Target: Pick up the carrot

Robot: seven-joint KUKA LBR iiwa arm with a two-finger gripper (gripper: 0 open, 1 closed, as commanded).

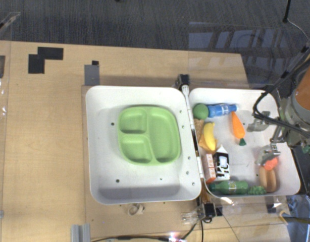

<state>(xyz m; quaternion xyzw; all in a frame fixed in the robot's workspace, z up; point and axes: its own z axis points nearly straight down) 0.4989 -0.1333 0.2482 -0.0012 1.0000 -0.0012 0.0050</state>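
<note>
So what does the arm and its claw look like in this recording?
The arm is grey with an orange band at the view's right edge, and black cables loop beside it. The claw looks like pale grey metal; finer detail is too small to tell.

Matt wooden bench (44, 150), smooth white plastic bins (99, 135).

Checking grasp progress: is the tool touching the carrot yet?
Apart. The camera view shows bare white bin floor between the carrot and the tool, which sits toward the bin's right wall.
</note>
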